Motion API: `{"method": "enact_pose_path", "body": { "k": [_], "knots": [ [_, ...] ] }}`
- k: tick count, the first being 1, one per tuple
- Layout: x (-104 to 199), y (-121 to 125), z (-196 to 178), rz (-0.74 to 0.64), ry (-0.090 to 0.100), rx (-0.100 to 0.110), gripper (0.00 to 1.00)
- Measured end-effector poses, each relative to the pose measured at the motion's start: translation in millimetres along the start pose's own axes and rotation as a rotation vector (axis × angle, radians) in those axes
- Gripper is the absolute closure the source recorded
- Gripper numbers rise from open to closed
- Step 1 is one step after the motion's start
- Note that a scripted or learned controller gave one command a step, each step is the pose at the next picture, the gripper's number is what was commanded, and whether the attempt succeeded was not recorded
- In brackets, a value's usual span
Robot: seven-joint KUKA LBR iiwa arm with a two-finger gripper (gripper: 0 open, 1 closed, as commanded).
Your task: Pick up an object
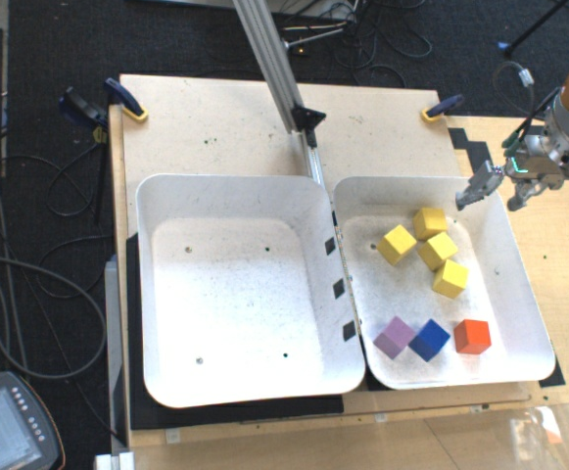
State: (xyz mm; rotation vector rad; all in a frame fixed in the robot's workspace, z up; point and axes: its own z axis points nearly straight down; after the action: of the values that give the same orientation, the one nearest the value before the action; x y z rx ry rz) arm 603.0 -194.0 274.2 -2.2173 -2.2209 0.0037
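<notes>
The grey two-finger gripper [495, 188] hangs over the upper-right rim of the right-hand shallow white plastic bin [531, 316], with its fingers [477, 188] spread apart and nothing between them. The left-hand shallow white plastic bin [157, 262] sits beside it on the pale speckled bench [225, 130].

Contents of the right bin:
- Four yellow cubes clustered in the upper middle: the left yellow cube [397, 244], the top yellow cube [430, 223], the middle yellow cube [438, 251], and the lower yellow cube [450, 279].
- A row nearer the front edge: a purple cube [395, 338], a blue cube [429, 340], and an orange-red cube [472, 336].

Key relation: the top yellow cube is the nearest candidate. It lies down and to the left of the fingers in this view, near but clearly apart from them, and further in toward the bin floor. The cubes have no long axis to speak of, so finger alignment matters only against the faces.

Judgement: no grasp has begun. The next move calls for a short shift inward from the rim and a descent. The top and middle yellow cubes appear to touch or nearly touch, so a finger coming down between them may jam or push one aside. The front row is well apart from the gripper.
</notes>
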Motion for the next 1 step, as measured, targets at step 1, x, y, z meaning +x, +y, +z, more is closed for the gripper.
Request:
{"method": "enact_pose_path", "body": {
  "k": [1],
  "knots": [
    [0.2, 0.7, -2.4, -0.002, -0.002, -0.004, 0.0]
  ]
}}
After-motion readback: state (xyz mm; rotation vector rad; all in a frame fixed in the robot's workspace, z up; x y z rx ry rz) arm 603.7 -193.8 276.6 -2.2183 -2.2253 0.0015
